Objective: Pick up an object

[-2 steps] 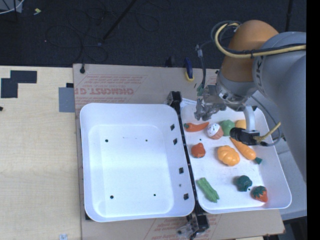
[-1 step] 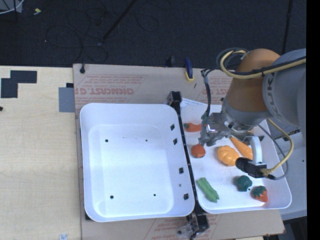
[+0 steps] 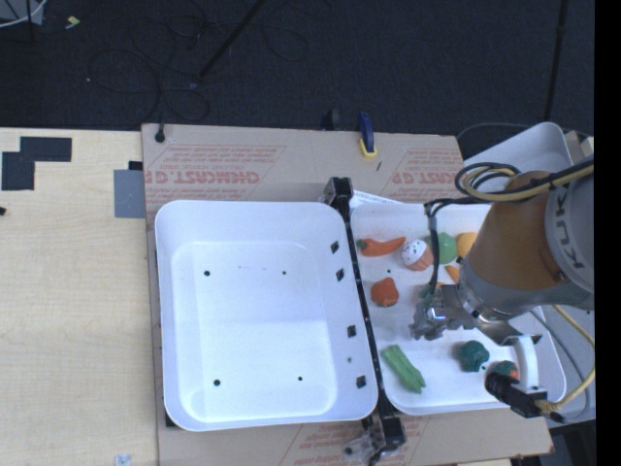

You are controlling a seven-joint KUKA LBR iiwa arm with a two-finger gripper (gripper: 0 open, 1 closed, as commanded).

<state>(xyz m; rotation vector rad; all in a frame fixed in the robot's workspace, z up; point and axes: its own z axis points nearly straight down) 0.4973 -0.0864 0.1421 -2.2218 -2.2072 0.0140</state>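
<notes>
My gripper [image 3: 428, 322] hangs low over the middle of the right bin [image 3: 456, 401], under the grey arm with its orange band [image 3: 514, 246]. Just up and left of the gripper lies a red-orange chunk [image 3: 385, 292]. A long green piece [image 3: 403, 368] lies below and to its left, near the bin's front. A dark teal lump [image 3: 473, 355] sits to its lower right. Further back lie an orange carrot shape [image 3: 383, 247], a white ball with red dots [image 3: 415, 252] and a green ball [image 3: 444, 248], the last partly hidden by the arm.
The left bin [image 3: 184, 260] stands alongside, and a black divider [image 3: 354, 299] with clips runs between the two bins. A small red and green item [image 3: 505, 369] lies near the right bin's front right corner. Cables loop over the arm.
</notes>
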